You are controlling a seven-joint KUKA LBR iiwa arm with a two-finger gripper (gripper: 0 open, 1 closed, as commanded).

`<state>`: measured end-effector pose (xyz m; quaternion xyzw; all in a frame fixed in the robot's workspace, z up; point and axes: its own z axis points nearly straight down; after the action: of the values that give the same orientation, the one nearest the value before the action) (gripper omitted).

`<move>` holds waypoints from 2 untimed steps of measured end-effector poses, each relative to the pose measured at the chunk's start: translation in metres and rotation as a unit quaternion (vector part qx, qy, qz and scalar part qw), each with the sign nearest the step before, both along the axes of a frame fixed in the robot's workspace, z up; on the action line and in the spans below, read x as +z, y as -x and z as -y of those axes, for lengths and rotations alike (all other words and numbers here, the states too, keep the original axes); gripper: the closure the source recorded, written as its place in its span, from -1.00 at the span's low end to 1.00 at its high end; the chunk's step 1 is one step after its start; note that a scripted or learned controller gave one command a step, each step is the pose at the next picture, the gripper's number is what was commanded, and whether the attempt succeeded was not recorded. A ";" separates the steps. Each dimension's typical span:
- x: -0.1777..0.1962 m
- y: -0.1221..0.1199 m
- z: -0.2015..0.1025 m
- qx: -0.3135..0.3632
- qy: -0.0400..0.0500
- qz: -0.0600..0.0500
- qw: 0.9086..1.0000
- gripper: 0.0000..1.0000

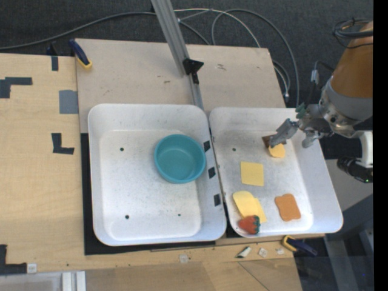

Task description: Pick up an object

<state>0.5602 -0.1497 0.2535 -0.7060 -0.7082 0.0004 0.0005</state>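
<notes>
Landmark: right bin. Nearest its front rim, a red-green piece w/ a pale yellow piece behind it, an orange piece beside them. Mid-bin, a yellow square. Toward the back wall, a small yellow piece, likely the target, touching the gripper; its fingers are spread, nothing between them.

To do it well: centre both fingers over the piece, drop straight, close before lifting.

Left of the right bin: left bin w/ a teal bowl. Behind: wood bench, cables.
</notes>
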 end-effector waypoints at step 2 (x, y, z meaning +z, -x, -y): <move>-0.044 -0.002 -0.001 -0.001 0.000 -0.002 1.000 -1.00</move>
<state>0.5620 -0.1490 0.2097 -0.7065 -0.7077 0.0020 0.0019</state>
